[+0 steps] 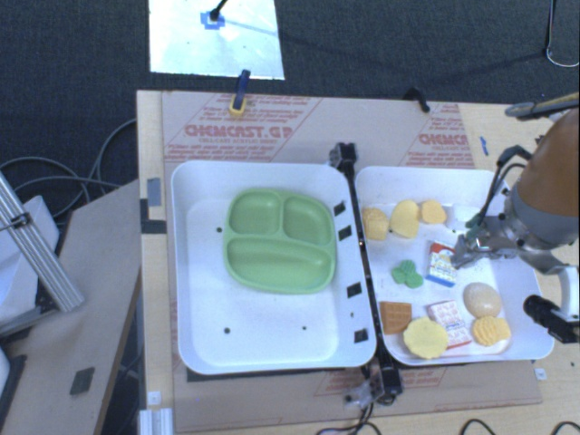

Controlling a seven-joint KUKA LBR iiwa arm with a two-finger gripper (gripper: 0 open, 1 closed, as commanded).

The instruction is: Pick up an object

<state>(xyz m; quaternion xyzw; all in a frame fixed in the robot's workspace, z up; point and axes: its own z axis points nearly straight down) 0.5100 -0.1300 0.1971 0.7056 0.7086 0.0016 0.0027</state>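
Note:
My gripper (464, 248) hangs low over the right bin (507, 181), its dark fingers just right of a small red, white and blue packet (441, 265). Around it lie several toy foods: yellow pieces (404, 217) at the back, a green broccoli piece (408, 274), a beige egg (481, 298), a brown cracker (395, 316), a round yellow piece (425, 338), a waffle-like yellow piece (491, 331) and a second red and white packet (449, 319). Nothing shows between the fingers.
The left bin (204, 333) holds a green divided plate (279, 241). A black divider with clips (353, 261) separates the two bins. The arm's grey and orange wrist (548, 188) reaches in from the right over the right bin's far side.

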